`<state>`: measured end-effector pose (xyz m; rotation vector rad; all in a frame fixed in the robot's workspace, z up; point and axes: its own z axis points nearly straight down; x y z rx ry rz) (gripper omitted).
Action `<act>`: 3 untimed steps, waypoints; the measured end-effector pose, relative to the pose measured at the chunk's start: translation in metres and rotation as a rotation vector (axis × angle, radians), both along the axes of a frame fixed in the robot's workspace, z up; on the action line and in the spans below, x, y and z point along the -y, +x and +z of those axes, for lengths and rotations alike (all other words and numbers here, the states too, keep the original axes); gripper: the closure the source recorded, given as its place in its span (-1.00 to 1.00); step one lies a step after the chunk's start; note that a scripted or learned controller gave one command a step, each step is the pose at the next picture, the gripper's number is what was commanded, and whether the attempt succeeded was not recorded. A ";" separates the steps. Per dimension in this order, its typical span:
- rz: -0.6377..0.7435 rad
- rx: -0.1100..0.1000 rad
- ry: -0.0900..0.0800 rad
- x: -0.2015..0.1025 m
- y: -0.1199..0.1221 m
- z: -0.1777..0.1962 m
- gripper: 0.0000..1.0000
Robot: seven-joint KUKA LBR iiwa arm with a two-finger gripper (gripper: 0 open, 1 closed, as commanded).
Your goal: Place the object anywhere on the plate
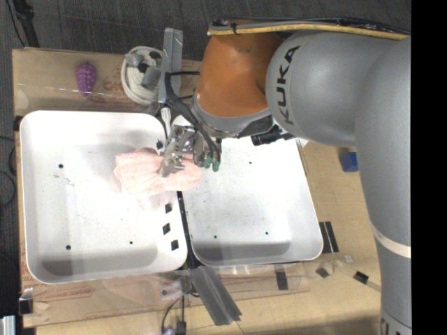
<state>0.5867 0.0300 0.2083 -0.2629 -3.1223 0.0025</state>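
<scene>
- Pink, soft-looking object (pixel 150 171) lies in the left bin (pixel 49 187), against its right wall, with the jaws (pixel 178 155) down at its right edge.
- Whether the jaws are open or gripping the object, I cannot tell; the wrist hides them.
- No plate can be made out, so the placing spot is unclear.
- Advice: confirm a firm pinch on the limp material before lifting straight up, clear of the wall.
- Arm (pixel 335 82) reads "KUKA".
</scene>
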 end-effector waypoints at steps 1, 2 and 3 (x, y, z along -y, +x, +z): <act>0.168 0.001 0.001 -0.050 -0.027 0.007 1.00; 0.171 0.004 0.001 -0.098 -0.041 0.015 1.00; 0.171 0.005 0.001 -0.098 -0.041 0.016 -1.00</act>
